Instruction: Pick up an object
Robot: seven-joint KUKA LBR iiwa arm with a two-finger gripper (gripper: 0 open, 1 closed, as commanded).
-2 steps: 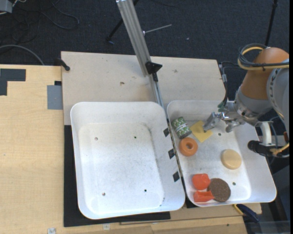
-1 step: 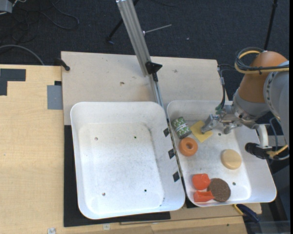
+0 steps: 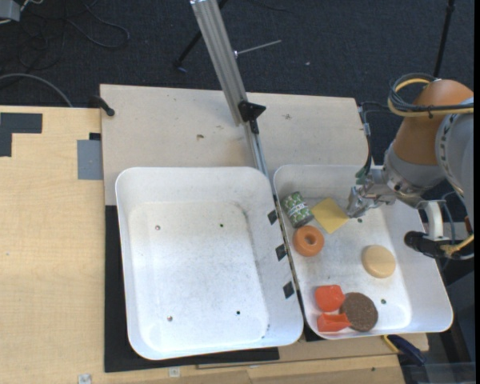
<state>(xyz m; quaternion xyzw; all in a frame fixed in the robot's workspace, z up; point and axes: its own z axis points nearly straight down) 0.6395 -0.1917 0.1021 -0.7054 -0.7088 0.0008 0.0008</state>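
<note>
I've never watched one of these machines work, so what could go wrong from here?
The pincer hovers by the flat yellow square, which lies thin against the right white bin floor, so it may slip free. The green patterned can and orange ring sit close by and could get knocked.

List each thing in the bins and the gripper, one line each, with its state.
gripper: low over right bin, beside the yellow piece; nothing seen held.
yellow piece: lying flat.
green can: on its side.
orange ring: flat.
tan disc: resting alone.
brown disc: against red blocks.
left bin: level.
</note>
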